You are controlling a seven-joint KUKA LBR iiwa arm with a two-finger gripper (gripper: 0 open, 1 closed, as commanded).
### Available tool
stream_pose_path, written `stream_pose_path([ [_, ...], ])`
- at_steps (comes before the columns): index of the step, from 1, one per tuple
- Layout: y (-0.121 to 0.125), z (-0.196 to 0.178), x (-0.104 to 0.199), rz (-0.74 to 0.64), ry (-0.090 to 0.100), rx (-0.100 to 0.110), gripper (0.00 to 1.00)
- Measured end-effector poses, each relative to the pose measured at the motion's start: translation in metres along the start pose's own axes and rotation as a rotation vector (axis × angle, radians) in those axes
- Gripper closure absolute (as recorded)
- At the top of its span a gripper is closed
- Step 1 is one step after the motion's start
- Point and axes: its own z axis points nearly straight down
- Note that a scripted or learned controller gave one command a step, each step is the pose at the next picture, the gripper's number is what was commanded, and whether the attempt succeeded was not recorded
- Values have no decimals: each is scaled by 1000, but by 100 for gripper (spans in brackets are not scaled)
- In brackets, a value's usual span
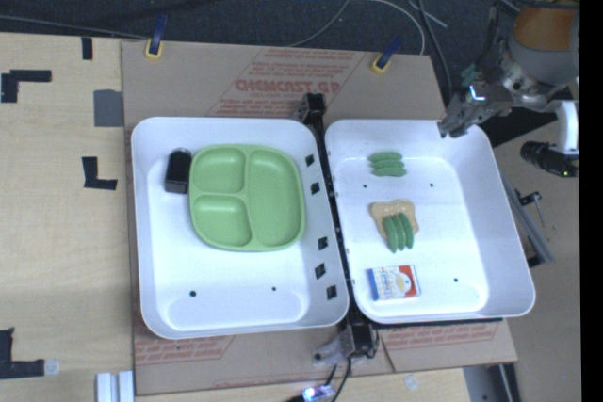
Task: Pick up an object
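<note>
With the grey two-finger gripper (459, 120) poised over the right white bin's (490, 231) far right corner, its state untellable, the approach is judged underway, and a descent toward the ridged green pod-shaped toy (386, 165) near the far edge is called for.

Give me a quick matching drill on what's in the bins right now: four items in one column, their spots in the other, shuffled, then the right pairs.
Items:
1. green divided plate
2. black block
3. small red, white and blue box
4. gripper

Places:
A. right bin, near its front edge
B. above the right bin's far right corner
C. middle of the left bin
D. left bin, against the plate's left side

Pairs: 1-C, 2-D, 3-A, 4-B
</note>
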Motion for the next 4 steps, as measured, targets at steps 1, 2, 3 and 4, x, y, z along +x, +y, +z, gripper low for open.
stream_pose_path([
  [1, -10, -1, 61, -4, 3, 7, 100],
  [2, -14, 15, 114, -4, 3, 9, 100],
  [3, -13, 13, 159, -3, 3, 8, 100],
  [4, -14, 7, 216, -6, 3, 8, 100],
])
